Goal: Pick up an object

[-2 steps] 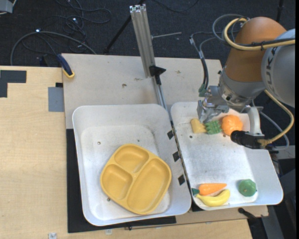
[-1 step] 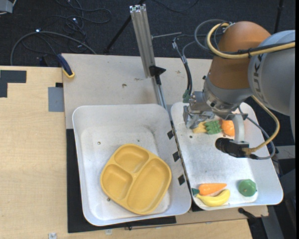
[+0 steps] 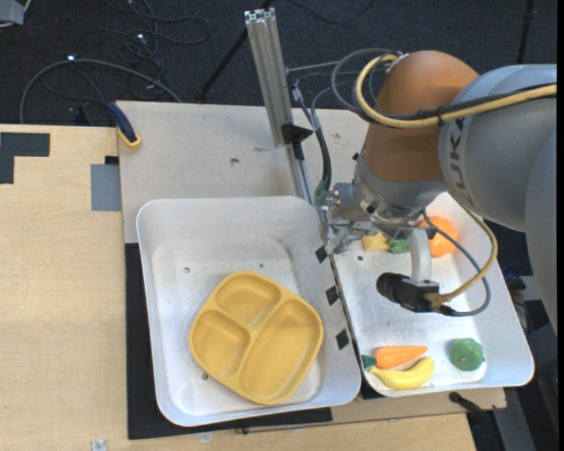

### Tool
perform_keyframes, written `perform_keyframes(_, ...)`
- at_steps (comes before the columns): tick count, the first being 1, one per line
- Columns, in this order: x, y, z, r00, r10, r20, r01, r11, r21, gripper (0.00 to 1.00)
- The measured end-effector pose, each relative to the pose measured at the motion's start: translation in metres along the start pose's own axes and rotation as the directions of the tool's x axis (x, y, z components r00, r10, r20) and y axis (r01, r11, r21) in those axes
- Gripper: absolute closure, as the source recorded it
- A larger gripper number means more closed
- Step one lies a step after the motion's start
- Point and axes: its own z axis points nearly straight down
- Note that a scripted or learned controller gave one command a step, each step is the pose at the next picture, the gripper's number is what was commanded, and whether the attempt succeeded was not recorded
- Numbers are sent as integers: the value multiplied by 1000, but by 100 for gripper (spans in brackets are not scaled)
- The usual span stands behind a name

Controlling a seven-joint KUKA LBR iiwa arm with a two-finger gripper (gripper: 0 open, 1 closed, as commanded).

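Two white bins (image 3: 169, 252), gripper (image 3: 357, 238) low over the right one, finger state untellable, no legible writing.

A mustard-yellow divided plate (image 3: 256, 334) lies in the white left bin (image 3: 169, 242), while the white right bin (image 3: 508, 346), at three o'clock, holds an orange carrot (image 3: 399, 355), yellow banana (image 3: 404, 375) and green lime (image 3: 466, 353).

The arm (image 3: 508, 148) is smooth grey, with dark lettering on the shell beside a bulbous orange band (image 3: 415, 120); a yellow cable (image 3: 376, 83) and thin black ones loop over the band's top. Below it sits a grey metal wrist (image 3: 381, 205) with small brackets; a black cylinder (image 3: 404, 291) hangs there, trailing yellow and black wires
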Motion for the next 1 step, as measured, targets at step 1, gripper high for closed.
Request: perform_keyframes(1, 40, -33, 13, 1000, 2, 1, -2, 1000, 1, 100)
